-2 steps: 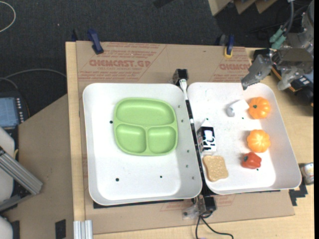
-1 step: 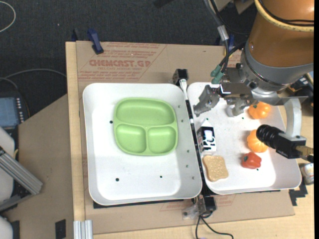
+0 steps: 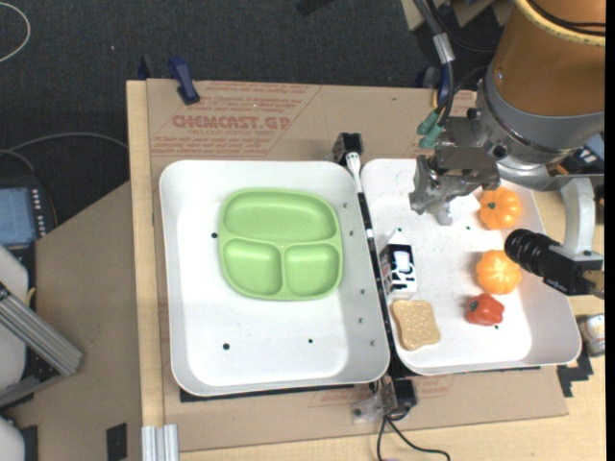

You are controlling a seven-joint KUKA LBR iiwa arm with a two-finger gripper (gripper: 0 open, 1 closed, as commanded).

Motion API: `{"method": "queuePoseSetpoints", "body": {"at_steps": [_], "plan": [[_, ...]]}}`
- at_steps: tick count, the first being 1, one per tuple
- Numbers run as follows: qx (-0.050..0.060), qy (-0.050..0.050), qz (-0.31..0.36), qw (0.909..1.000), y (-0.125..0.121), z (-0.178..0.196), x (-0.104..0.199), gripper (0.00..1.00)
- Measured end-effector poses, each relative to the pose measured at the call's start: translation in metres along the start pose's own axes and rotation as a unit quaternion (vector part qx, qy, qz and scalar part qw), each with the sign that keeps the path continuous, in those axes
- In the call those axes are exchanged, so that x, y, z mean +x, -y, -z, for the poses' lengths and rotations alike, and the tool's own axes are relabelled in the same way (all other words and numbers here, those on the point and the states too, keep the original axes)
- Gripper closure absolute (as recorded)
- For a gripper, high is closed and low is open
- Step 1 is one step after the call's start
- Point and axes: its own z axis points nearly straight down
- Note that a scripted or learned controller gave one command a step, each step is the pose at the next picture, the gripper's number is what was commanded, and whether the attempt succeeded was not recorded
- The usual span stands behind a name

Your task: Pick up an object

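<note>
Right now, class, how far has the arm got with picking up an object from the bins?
Done: the gripper has reached the far end of the right bin.
In hand: nothing visibly; no object sits between the jaws.
Left: the whole grasp and lift. The two orange fruits, red pepper, bread slice and black-and-white item lie on the bin floor. The green tray sits in the left bin.

a blue clamp [image 3: 183, 79] grips the brown cardboard sheet [image 3: 231, 118] under both bins.
</note>
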Motion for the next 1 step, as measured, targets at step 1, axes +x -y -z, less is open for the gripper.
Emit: {"method": "queuePoseSetpoints", "body": {"at_steps": [1], "plan": [[0.009, 0.001, -0.004, 1.0, 0.0031, -0.1176, -0.0548, 1.0]]}}
